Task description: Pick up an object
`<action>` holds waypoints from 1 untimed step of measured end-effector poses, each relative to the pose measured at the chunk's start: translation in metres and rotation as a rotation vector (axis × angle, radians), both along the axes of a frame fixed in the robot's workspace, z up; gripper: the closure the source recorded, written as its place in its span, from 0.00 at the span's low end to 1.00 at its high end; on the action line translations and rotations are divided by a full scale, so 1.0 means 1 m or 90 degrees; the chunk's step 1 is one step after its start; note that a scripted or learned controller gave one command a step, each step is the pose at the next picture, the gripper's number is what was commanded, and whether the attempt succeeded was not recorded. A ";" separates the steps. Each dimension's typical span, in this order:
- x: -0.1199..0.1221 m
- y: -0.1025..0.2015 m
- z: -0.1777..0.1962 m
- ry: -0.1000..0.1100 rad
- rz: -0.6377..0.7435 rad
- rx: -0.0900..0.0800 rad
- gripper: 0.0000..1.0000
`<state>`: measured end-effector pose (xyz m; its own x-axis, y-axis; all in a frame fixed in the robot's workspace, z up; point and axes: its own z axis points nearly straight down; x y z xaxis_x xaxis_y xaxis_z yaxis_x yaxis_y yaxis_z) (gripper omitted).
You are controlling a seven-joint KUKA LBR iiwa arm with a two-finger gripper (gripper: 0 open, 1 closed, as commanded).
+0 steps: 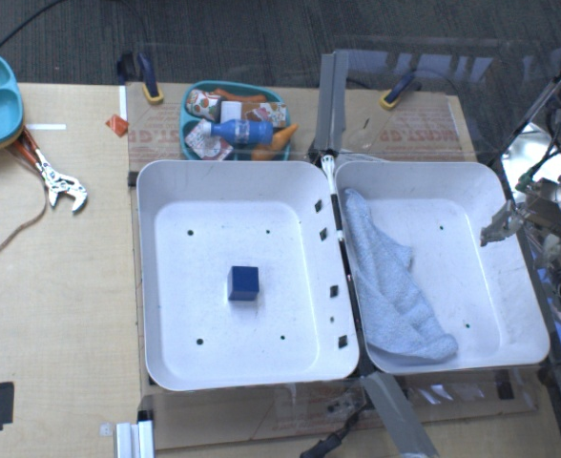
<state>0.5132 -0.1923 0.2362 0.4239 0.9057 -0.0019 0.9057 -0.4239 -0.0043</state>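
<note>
Tool [495, 229] at right rim of right bin [509, 346]; grip state unreadable. Grey cloth [393, 289] heaped along that bin's left side. Blue block [244, 282] alone mid left bin [156, 284]. Step: approach, nothing lifted. Next: travel left, descend over chosen object.

I'm hanging at the right bin's [509, 284] far right rim, my gripper [498, 229] over its edge, nothing in it. Below me a grey cloth [390, 289] lies crumpled along that bin's left side. Over in the left bin [166, 256] a blue cube [244, 282] sits alone near the middle. Behind it on the table [51, 332], a teal tray [235, 122] of odds and ends, and a wrench [59, 181].
</note>
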 end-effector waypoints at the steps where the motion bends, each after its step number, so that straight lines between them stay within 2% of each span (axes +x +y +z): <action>1: -0.011 -0.006 0.055 -0.002 -0.125 -0.001 0.00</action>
<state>0.5026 -0.1980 0.2907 0.5923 0.8057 -0.0027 0.8057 -0.5923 -0.0011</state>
